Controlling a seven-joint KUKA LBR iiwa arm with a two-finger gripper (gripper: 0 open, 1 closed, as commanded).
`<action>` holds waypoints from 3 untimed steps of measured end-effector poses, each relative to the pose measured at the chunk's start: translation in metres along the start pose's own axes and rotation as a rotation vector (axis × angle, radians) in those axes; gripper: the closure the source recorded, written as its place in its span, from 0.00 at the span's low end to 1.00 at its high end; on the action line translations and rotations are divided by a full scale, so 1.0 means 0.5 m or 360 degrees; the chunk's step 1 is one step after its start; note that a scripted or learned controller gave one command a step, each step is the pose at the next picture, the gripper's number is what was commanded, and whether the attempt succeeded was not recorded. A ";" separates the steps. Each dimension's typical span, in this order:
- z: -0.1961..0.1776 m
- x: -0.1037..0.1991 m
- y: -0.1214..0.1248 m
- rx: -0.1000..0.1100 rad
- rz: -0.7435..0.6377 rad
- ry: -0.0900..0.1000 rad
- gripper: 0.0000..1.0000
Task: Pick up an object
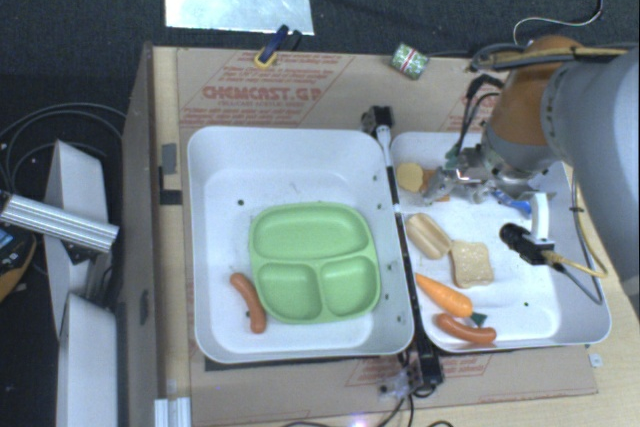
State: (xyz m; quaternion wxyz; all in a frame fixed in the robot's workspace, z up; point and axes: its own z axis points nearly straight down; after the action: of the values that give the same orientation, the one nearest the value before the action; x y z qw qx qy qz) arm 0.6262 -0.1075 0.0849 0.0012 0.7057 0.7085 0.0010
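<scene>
Across the left bin (215, 215) we see a green tray (314, 262) and sausage (249, 302) with bare floor above, while rightward, bread roll (427, 236), toast (471, 264), carrot (443, 293) crowd below the gripper (452, 180), whose opening we cannot tell, beside a yellow piece (410, 177).

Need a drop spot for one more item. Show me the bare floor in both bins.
Left bin: bare strip behind the green tray; the sausage takes the front-left corner. Right bin: bare front-right, right of the carrot. Crowded along its left side and near the tool.
</scene>
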 end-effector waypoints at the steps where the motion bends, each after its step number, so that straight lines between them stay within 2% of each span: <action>1: -0.001 0.018 0.087 0.0000 -0.0002 -0.0001 0.00; 2: -0.015 0.020 0.086 0.0000 -0.0002 -0.0001 0.00; 3: 0.000 0.048 0.086 0.0001 -0.0003 -0.0001 0.00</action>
State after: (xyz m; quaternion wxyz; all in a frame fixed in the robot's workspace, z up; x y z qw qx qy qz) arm 0.6692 -0.0831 0.0852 0.0011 0.7051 0.7091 0.0006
